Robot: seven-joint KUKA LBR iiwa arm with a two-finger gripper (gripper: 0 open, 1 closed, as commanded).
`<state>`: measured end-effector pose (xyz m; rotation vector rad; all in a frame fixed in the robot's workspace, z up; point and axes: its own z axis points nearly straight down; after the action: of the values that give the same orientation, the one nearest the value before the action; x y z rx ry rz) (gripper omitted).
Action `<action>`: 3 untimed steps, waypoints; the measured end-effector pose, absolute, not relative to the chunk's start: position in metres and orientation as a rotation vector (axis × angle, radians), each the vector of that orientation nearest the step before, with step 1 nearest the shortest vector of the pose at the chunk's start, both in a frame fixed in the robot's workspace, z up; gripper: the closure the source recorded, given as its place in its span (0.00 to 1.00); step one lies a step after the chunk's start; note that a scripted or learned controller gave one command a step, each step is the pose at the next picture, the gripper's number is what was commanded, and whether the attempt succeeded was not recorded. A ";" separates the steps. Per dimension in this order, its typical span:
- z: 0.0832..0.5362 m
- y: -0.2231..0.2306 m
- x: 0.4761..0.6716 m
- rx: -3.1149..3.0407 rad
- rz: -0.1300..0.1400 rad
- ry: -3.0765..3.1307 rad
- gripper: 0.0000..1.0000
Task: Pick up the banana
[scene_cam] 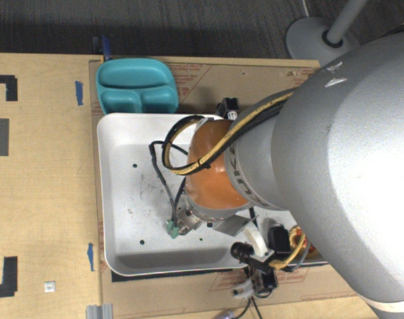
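The gripper (179, 223) is low over the white bin (122, 178), near the middle of the bin's floor, with a small green part at its tip close to the surface; whether it is apart or together cannot be told, because the wrist and the orange band (212, 178) cover it from above. Black and yellow cables (182, 161) loop off the wrist over the bin. The grey arm (335, 165) comes in from the right and hides that side of the bench. The visible bin floor is scuffed white with a few small dark holes, and no part of the banana can be made out on it. A teal moulded tray (137, 85) stands at the bin's far edge, touching it. The bin rests on brown cardboard on a pale wooden bench (42, 198) marked with black and blue tape. Beyond the bench lies dark grey carpet (155, 12), with a grey stand base (315, 37).
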<state>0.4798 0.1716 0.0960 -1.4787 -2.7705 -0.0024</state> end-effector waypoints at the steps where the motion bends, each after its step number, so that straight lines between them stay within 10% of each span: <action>1: 0.106 0.172 0.480 -1.480 -0.005 -2.772 1.00; 2: 0.189 0.188 0.479 -1.647 -0.001 -2.676 1.00; 3: 0.103 0.215 0.478 -1.449 0.003 -2.785 1.00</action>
<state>0.4784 0.2154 0.1027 -1.4488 -2.7849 0.0026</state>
